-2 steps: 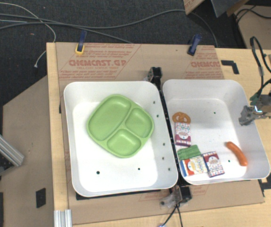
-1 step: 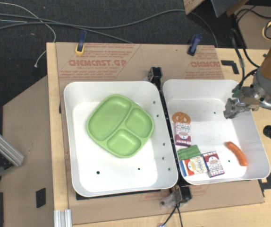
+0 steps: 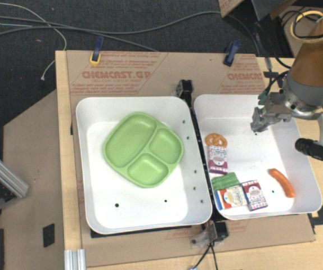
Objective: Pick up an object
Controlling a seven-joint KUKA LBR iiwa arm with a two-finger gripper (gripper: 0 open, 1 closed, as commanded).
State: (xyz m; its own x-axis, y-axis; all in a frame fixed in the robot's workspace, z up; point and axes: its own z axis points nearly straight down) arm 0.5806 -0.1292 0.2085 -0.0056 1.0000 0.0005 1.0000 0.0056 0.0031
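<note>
Whether the fingers are parted cannot be told as the gripper [image 3: 261, 121] hovers at the right bin's [image 3: 305, 204] upper edge; nothing lifted yet. The pretzel [image 3: 216, 140], packets [image 3: 236, 190] and orange sausage [image 3: 282, 182] lie lower right.

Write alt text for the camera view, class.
A robot arm's pincer hovers over the right white bin, which holds a pretzel, small packets and an orange sausage. The left bin holds a green divided plate.
</note>
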